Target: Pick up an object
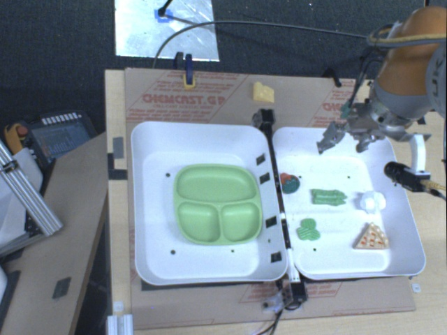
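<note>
Camera view from above shows a tabletop (119,187) carrying two shallow white bins side by side. The left bin (150,187) holds one pale green divided tray (216,202) with three compartments. The right bin (412,253) holds five small objects: a reddish round piece (289,183) near the bin's left wall, a green ridged bar (327,197) just right of it, a green leafy piece (307,229) lower down, a small white piece (371,202) toward the right, and an orange triangular wedge (371,237) at the lower right. All five lie flat on the bin floor, each apart from the others. The grey arm with its orange band enters from the upper right of the frame, and the tool (347,139) hangs over the upper part of the right bin, above and well apart from every object. Its two fingers stand apart, with nothing between them. As a judgement, the task has barely begun: no object is gripped or lifted, and the whole pick is left to do, namely choosing a piece, coming down over it, closing on it and raising it. The green ridged bar and the reddish round piece lie nearest below the tool. One yellow block (263,92) sits on the cardboard above the bins.
</note>
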Robot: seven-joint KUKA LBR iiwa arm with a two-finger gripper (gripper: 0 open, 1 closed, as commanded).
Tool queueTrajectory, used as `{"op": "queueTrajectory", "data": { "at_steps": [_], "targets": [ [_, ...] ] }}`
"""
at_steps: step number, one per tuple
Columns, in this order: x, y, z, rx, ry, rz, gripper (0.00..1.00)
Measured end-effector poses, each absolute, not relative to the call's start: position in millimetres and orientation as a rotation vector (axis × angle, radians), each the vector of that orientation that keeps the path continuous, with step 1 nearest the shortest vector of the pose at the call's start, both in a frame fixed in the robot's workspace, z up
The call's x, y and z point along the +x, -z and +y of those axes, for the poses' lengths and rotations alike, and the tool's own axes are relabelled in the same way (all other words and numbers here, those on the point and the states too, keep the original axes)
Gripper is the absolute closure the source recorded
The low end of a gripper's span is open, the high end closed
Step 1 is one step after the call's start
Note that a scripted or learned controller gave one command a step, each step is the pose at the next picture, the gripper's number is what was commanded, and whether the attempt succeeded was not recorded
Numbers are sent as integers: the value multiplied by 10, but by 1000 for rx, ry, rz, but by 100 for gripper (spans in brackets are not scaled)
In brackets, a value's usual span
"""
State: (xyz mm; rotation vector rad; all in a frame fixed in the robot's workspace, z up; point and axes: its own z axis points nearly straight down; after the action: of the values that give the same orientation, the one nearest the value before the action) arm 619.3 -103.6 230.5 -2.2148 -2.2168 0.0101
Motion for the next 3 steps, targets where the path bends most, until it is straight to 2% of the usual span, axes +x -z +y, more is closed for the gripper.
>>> {"op": "queueTrajectory", "data": {
  "at_steps": [1,3],
  "targets": [
    [6216,-2371,-1034,-2219,1,-2225,0],
    [6270,-1328,-1140,-2219,-3,-2221,0]
  ]
}}
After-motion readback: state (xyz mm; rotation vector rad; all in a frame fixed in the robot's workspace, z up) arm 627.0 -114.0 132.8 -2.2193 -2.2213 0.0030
